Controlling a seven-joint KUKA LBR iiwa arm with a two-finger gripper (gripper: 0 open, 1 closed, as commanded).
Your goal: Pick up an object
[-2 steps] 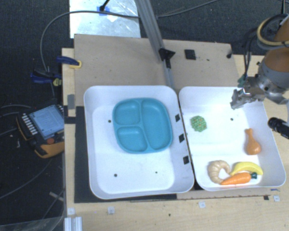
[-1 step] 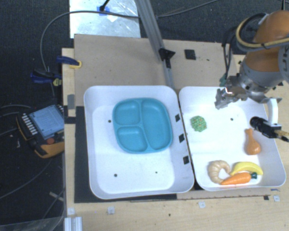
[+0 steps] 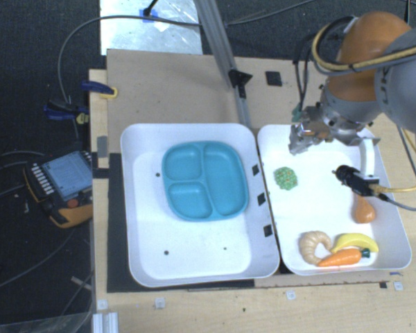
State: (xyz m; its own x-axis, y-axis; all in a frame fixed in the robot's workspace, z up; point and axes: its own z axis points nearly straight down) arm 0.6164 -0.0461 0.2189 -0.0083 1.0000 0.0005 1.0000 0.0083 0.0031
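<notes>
Nearest the camera, in the right bin's [image 3: 402, 252] front corner, a croissant [image 3: 313, 244], a carrot [image 3: 342, 258] and a banana [image 3: 356, 241] lie bunched and touching; a tan pear-shaped piece [image 3: 364, 211] sits just behind. Farther back the small green ball [image 3: 286, 178] lies alone on bare floor. It looks light, knobbly and round, liable to roll, so I judge a squeeze straight across its middle best. My gripper [image 3: 301, 139] hovers at the bin's far edge holding nothing; whether my fingers are apart I cannot tell.
</notes>
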